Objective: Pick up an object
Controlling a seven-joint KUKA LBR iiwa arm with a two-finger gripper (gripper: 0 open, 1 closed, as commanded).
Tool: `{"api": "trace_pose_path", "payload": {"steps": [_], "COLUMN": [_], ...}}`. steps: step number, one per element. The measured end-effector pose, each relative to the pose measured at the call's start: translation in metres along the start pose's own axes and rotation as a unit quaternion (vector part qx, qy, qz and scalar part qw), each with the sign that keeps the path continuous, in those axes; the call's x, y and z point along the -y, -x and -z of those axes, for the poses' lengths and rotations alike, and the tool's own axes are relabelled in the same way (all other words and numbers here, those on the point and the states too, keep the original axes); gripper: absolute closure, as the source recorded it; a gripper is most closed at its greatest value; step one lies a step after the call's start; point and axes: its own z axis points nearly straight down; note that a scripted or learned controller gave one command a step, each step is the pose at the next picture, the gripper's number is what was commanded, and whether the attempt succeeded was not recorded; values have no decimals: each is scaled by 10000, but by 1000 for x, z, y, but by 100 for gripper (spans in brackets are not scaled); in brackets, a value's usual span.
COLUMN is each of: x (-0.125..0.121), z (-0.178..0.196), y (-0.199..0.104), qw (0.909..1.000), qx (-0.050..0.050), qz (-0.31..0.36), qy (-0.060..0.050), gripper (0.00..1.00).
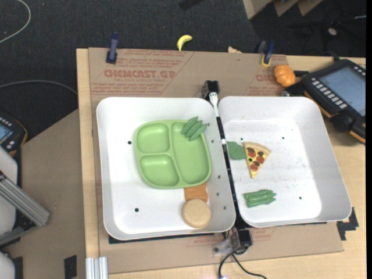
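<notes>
Step in hand: pre-grasp, target selection; nothing lifted, all objects lying flat in the bins; judged as start of task.

End effector: cannot tell how far open or whether loaded; no position to reference either, so places given against the arm's entry side (view right).

Right bin (302, 150), on the entry side: pizza slice (254, 157) near the middle, tip pointing toward the view's bottom; green leaf piece (235, 150) just beside it on the far side, close against the wall shared with the other bin; bunch of green beans (259, 198) apart from both, toward the view's bottom.

Left bin (107, 156), far from entry: green divided plate (174, 156) in the middle; green pea pod (195, 127) on the plate's rim at the corner nearest the entry side; round cookie (196, 214) below the plate, touching an orange flat piece (196, 192) that looks partly tucked under the plate edge.

Off the bins on the counter (87, 214): small banana (183, 41), orange toy (284, 74), teach pendant (343, 92); not candidates.

Best target by judgement: green beans or pizza slice; short reach, free space all round, away from walls. Leaf likely awkward; thin and close to the wall.

Next move calls for: positioning above the chosen item, opening wide, aligning across the narrow axis, straight descent to the bin floor, closing, lifting. Risk: flat pieces slipping out.
</notes>
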Motion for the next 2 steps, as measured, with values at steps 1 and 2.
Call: {"api": "trace_pose_path", "payload": {"steps": [1,2], "x": [-1,-35], "z": [-84,-117], "y": [-2,-2], "qw": [10000,10000], "qx": [-9,-1], "qz": [12,29], "qy": [-5,17], "gripper": [100,100]}}
